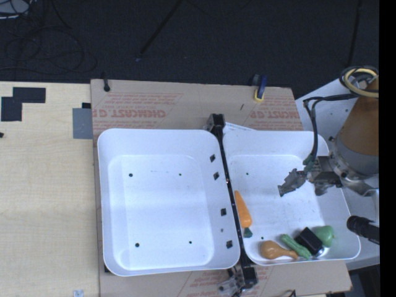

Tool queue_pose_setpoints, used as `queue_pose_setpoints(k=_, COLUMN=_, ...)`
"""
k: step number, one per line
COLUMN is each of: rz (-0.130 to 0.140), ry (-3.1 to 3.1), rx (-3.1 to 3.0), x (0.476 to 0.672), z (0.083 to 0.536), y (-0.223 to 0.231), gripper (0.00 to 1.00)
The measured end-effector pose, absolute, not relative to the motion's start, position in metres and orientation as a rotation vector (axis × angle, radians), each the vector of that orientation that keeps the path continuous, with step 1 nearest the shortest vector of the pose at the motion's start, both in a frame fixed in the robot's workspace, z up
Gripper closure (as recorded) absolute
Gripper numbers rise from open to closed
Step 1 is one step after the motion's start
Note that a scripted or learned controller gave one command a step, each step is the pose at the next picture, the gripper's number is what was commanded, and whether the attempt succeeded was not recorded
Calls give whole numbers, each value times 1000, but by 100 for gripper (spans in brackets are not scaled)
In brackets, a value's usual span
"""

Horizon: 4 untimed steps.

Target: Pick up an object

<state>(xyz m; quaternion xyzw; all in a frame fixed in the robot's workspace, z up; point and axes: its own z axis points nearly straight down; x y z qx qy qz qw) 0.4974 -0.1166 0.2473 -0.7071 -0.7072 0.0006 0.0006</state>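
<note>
Fingers: can't tell if open or shut, too dark and small to read. Gripper (289,186) hangs over the right bin (272,147), mid-floor toward its right wall, nothing visibly held. Arm (362,135) comes in from the right w/ grey body and a tan/orange section above the wrist.

Objects, all placed rel. to the right bin: orange carrot-like piece (242,210) lies along the left wall, just beside the black divider (226,190) between bins, w/ a small green bit at its lower end. Near the front edge: a tan gourd-shaped thing (276,250), a green stick-like toy (294,245) touching it, a black block (309,240) on or against that, and a green rounded thing (323,234) in the front right corner. Left bin (117,147) sits across the divider.

Step, as I judge it: approach phase, no target reached yet; gripper is well apart from every object. Next move prob. calls for travel toward the front cluster or the carrot, then descent. Cluster is crowded, so a clean grab there looks harder; the carrot is isolated but hugs the wall.
</note>
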Motion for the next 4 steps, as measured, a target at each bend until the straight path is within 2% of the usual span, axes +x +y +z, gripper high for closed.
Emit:
queue_pose_setpoints(k=1, rz=-2, ry=-2228, rx=-2214, x=593, z=200, y=-64, gripper=0)
queue_pose_setpoints(k=2, rz=3, ry=-2224, rx=-2218, x=637, z=162, y=-82, gripper=0)
queue_pose_setpoints(k=3, rz=1, ry=-2221, rx=-2222, x=644, z=162, y=-104, gripper=0)
queue_pose_setpoints(k=4, rz=5, ry=-2220, rx=-2217, x=643, z=133, y=-87, gripper=0)
